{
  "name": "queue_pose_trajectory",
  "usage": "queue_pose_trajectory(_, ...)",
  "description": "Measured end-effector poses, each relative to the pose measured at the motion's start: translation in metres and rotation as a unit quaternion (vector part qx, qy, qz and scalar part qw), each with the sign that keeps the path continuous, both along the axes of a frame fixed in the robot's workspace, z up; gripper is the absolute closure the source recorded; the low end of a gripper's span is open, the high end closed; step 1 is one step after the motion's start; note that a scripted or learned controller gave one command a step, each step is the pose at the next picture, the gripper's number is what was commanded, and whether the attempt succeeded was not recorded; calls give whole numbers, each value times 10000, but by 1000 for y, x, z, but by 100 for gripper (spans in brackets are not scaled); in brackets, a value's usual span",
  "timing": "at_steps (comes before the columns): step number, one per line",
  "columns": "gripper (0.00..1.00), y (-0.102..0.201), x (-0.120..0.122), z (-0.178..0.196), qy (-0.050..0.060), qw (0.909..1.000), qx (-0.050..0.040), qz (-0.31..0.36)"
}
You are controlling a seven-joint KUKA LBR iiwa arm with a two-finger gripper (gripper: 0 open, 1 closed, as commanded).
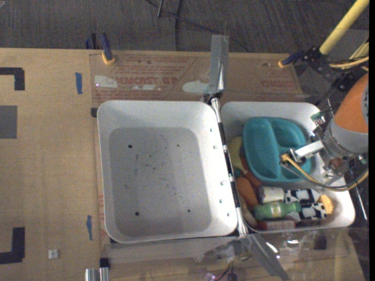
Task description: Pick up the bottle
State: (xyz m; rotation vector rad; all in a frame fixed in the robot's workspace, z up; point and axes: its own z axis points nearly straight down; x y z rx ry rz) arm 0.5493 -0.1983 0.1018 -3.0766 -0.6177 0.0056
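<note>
Green plastic bottle (280, 210) lies on its side among clutter, lower right of frame, in the right-hand white bin (347, 214). The gripper (337, 157) hovers up-frame and right of it; I cannot tell whether it is open or closed. This looks like the approach step: next it needs to centre over the bottle and descend.

Teal divided plate (270, 148) sits in the far half of the right bin (263, 106). Green bottle (281, 209) lies on its side on the near side of the plate, among clutter. White container (272, 193) lies between plate and bottle. Orange item (246, 191) is off the plate's near-left corner and a yellow item (235, 150) is against its left edge. Black-and-white patterned thing (309, 198) is off its near-right corner. Pincer (338, 164) hangs just right of the plate. Left bin (105, 157) is left of the plate, on the tan surface (47, 157).
</note>
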Motion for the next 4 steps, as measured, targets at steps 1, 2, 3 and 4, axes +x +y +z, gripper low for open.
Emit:
queue_pose_trajectory(1,0,26,-43,-11,-131,9963,-54,-847)
queue_pose_trajectory(2,100,25,-44,-1,-101,9962,-37,-863)
queue_pose_trajectory(3,0,25,-43,0,-111,9962,-42,-865)
queue_pose_trajectory(4,0,47,12,-13,18,9959,-38,-898)
